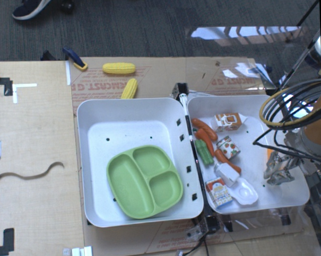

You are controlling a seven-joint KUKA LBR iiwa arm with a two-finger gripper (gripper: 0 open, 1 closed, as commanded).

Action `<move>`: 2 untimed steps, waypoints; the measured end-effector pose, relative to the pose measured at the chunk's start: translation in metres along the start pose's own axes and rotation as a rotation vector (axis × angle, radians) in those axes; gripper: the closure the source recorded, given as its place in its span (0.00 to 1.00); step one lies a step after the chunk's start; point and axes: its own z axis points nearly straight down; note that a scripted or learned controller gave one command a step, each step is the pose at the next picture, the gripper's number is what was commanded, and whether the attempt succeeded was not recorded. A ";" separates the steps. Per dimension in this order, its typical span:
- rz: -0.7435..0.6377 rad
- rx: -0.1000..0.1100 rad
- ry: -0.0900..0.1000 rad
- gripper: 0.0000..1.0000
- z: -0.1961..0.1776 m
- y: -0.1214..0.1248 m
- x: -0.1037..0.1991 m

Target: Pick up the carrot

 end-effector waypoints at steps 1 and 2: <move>0.000 0.000 0.000 0.00 0.000 0.000 0.000; -0.209 -0.007 0.009 0.00 0.019 0.001 0.005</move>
